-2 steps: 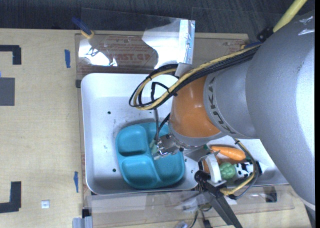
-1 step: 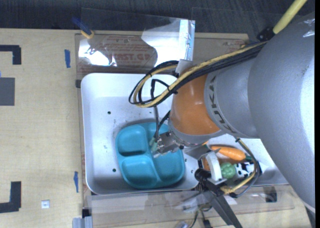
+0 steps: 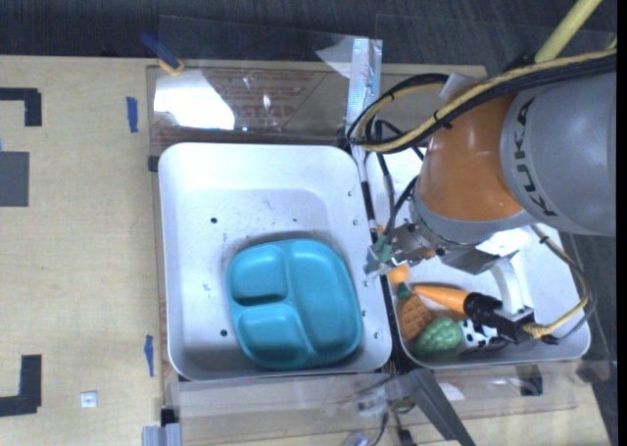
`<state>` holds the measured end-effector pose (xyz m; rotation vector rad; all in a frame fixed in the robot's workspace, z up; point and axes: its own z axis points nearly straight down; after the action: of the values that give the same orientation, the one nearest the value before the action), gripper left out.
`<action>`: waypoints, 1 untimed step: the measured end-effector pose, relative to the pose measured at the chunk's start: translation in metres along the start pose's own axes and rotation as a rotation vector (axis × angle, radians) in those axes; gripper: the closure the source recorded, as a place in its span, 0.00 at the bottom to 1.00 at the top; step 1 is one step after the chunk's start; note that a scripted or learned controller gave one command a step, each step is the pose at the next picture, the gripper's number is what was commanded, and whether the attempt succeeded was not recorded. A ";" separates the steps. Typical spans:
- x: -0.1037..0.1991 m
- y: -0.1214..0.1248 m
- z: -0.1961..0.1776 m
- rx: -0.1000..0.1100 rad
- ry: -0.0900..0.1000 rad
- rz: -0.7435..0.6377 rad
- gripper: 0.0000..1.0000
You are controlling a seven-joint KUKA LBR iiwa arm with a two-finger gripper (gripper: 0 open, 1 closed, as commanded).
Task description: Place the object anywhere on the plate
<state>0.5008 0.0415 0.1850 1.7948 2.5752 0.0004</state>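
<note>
The table [image 3: 69,238] is seen from above, bearing two white bins side by side. The arm [image 3: 529,155], grey with an orange band, is held over the right bin [image 3: 573,331]. The left bin [image 3: 186,189] holds a blue divided plate [image 3: 292,303]. In the right bin, a carrot [image 3: 446,294], a green object [image 3: 438,336] and a black-and-white toy [image 3: 478,334] are seen close together. The gripper [image 3: 390,256] is placed above the wall between the bins; whether it is parted cannot be told.

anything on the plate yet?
No. The blue plate in the left bin is bare; the carrot lies in the right bin.
</note>
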 end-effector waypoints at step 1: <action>0.094 0.020 0.002 0.000 0.003 -0.178 1.00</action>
<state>0.4873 0.1369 0.1833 1.5594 2.7269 0.0026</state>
